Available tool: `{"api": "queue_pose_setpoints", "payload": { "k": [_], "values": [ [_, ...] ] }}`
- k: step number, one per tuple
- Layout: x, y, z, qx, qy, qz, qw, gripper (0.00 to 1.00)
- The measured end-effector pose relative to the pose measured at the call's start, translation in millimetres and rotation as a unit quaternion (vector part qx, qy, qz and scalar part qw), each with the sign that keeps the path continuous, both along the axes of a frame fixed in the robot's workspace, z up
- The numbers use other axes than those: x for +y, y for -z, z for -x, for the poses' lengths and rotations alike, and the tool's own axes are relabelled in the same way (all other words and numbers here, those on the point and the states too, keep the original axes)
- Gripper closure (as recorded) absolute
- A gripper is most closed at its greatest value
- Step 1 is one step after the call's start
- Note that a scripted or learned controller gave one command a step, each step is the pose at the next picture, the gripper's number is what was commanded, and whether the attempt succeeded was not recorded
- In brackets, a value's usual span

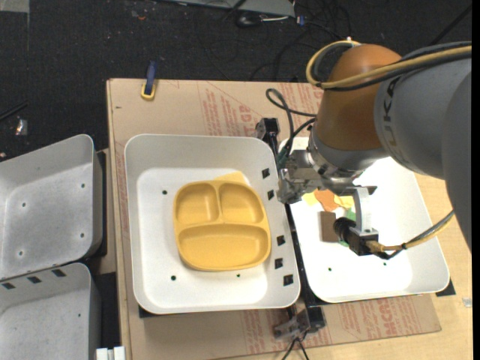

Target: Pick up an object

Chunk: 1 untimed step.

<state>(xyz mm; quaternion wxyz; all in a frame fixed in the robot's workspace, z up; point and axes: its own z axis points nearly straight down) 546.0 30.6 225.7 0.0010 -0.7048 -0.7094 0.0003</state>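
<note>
A yellow divided plate (222, 226) lies flat in the middle of the left bin (150, 276). In the right bin (390, 276), just under the arm, I see a small orange piece (325, 199), a bit of yellow (342, 202) beside it, and a brown block (328, 227) with something green (341, 226) at its right side. My gripper (289, 189) hangs low over the right bin's left rim, close to the orange piece. The wrist hides much of what lies beneath it.
The two white bins sit side by side on a brown cardboard sheet (195, 100). A blue and yellow clamp (149, 82) grips the sheet's far left edge. Grey metal trays (45, 201) stand to the left of the bench.
</note>
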Motion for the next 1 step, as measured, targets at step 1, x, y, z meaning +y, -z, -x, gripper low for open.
{"api": "queue_pose_setpoints", "payload": {
  "k": [1],
  "values": [
    [59.8,-6.8,21.9,0.000,-0.002,-0.0006,1.0000,1.00]
  ]
}}
